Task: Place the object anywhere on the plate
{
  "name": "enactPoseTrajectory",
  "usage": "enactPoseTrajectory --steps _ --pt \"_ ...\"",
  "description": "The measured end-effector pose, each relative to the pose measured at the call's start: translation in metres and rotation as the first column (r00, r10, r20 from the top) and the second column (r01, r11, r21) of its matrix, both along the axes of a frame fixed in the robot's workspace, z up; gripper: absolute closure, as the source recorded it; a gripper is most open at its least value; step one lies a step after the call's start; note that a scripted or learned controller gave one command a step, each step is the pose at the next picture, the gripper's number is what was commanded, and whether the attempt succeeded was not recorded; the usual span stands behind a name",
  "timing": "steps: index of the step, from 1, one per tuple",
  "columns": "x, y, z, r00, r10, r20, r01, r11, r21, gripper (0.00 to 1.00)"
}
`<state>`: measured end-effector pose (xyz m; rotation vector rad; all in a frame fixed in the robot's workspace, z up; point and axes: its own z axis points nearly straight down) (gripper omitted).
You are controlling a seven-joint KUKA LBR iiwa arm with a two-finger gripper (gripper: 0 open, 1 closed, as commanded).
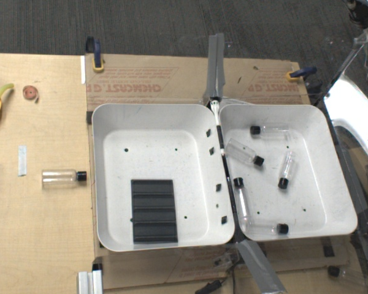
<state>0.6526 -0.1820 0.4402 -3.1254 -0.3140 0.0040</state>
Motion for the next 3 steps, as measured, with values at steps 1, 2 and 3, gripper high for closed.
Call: enactPoseTrajectory --steps 1,2,3 --pt "-0.0032 -0.0404 -0.0007 1.0 0.001 -0.002 -0.001 1.0 0.0 0.0" --pt "-0.001 -0.0395 -0.0005 1.0 0.003 -0.001 -0.003 1.0 0.0 0.0" --pt "0.0015 -0.0385 -0.0002 1.0 0.005 -0.001 -0.005 1.0 -0.001 0.0"
